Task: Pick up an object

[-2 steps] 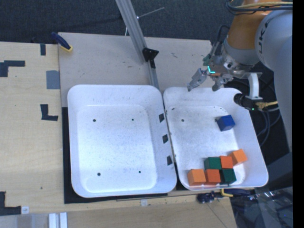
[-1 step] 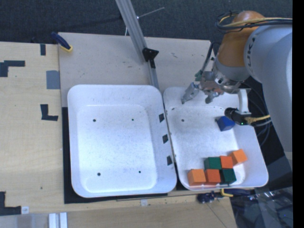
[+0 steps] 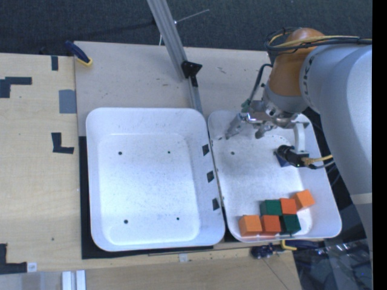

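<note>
Hand: the hand [image 3: 245, 127] hangs over the far end of the right bin [image 3: 242, 174]; whether it is open or closed cannot be told, and nothing shows in its grasp.
Blocks: orange blocks [image 3: 250, 224] and green blocks [image 3: 271, 207] cluster in the right bin's near corner, well apart from the hand.
Left bin: the left bin [image 3: 148, 177] sits beside it on the worktop [image 3: 36, 180].
</note>
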Action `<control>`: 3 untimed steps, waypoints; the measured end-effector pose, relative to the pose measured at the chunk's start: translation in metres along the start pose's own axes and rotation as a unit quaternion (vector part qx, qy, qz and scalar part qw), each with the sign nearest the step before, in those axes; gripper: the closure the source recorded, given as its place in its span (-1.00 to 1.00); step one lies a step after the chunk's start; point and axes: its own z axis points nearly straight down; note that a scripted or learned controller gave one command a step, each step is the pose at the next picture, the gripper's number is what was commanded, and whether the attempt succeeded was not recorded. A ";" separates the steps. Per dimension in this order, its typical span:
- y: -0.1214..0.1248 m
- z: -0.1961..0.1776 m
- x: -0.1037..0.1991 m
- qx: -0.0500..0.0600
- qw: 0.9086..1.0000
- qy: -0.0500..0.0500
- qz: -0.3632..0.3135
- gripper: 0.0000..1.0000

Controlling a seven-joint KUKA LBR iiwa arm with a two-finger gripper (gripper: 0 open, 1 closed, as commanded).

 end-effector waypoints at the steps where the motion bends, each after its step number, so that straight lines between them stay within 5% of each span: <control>1: -0.001 0.027 0.001 -0.001 1.000 0.000 0.000 -1.00; 2: 0.000 0.015 0.002 -0.002 1.000 0.000 -0.001 1.00; 3: -0.004 -0.031 -0.005 -0.004 1.000 0.000 0.000 1.00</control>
